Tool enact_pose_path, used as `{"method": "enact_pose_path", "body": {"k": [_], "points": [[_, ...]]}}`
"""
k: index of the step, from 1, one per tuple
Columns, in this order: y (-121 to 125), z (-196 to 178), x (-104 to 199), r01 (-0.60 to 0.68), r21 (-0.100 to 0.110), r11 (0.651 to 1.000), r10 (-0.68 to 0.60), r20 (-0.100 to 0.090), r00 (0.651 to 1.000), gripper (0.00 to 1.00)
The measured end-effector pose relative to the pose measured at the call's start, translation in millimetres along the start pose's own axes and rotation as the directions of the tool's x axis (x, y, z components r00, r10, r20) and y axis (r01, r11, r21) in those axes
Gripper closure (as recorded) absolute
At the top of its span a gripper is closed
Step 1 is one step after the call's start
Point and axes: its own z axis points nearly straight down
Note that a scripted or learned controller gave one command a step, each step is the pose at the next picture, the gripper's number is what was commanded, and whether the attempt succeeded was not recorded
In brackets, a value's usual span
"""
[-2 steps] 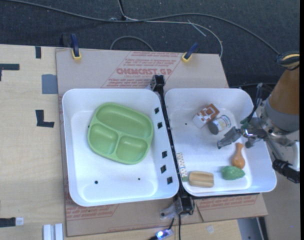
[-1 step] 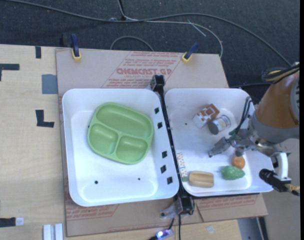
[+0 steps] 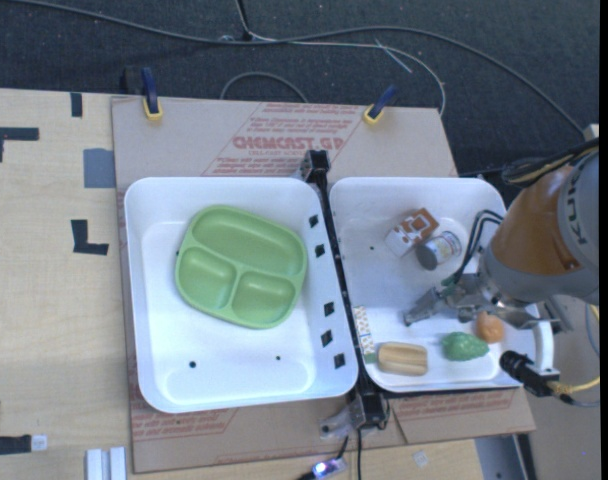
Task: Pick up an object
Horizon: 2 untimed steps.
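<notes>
In the right bin [image 3: 384, 198] my gripper [image 3: 422, 310] hangs low over the bin's white floor, left of the grey arm with its orange band [image 3: 534, 233]. Close to its lower right lie a small orange piece [image 3: 491, 328] and a green lumpy object [image 3: 465, 346]. A tan bread-like block [image 3: 402, 358] rests near the front wall, below the gripper. Behind the gripper, a small silver can [image 3: 439, 248] lies beside a brown and white packet [image 3: 414, 228]. I see nothing held in the gripper.
The left bin [image 3: 154, 358] holds a green divided plate [image 3: 242, 266]. Black clips line the ridge where the two bins meet [image 3: 329, 268]. Both bins sit on a cardboard sheet [image 3: 274, 138] that is clamped at its back edge.
</notes>
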Motion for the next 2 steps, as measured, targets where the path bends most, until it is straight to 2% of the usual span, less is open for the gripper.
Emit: {"method": "enact_pose_path", "body": {"k": [1, 2], "points": [[1.0, -13.0, -0.3, 0.0, -0.003, 1.0, 0.0, 0.001, 1.0, 1.0], [7.6, -63.1, 9.1, 0.002, -0.003, 1.0, -0.002, -0.002, 1.0, 1.0]]}}
